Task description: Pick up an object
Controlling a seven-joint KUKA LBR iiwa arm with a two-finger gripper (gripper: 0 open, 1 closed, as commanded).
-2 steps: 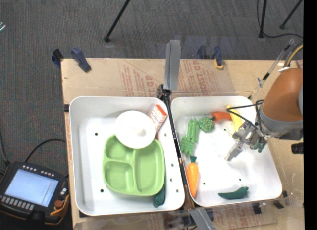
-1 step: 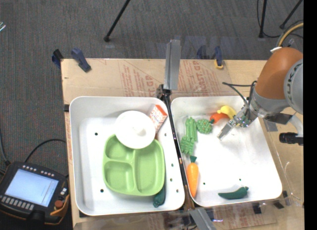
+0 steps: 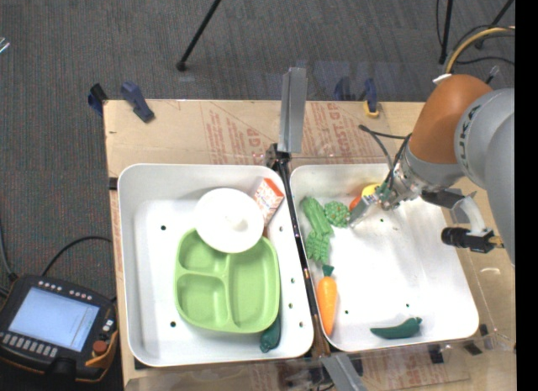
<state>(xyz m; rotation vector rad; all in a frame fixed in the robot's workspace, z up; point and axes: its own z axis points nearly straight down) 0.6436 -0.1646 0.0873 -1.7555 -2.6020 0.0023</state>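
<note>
While the gripper [image 3: 363, 210] hangs low over the back of the right bin [image 3: 437, 305], we cannot tell how it is set, though a small yellow-and-orange piece [image 3: 366, 192] lies just beside it. In that bin we count two knobbly green vegetables [image 3: 318, 228], one smooth tapered carrot [image 3: 326, 297] and one curved dark green pepper [image 3: 397, 328]. The left bin [image 3: 139, 238] holds one round white plate [image 3: 230, 220] overlapping one glossy green three-part tray [image 3: 227, 284], one orange-and-white carton [image 3: 268, 198] and one dark green piece [image 3: 269, 339].
</note>
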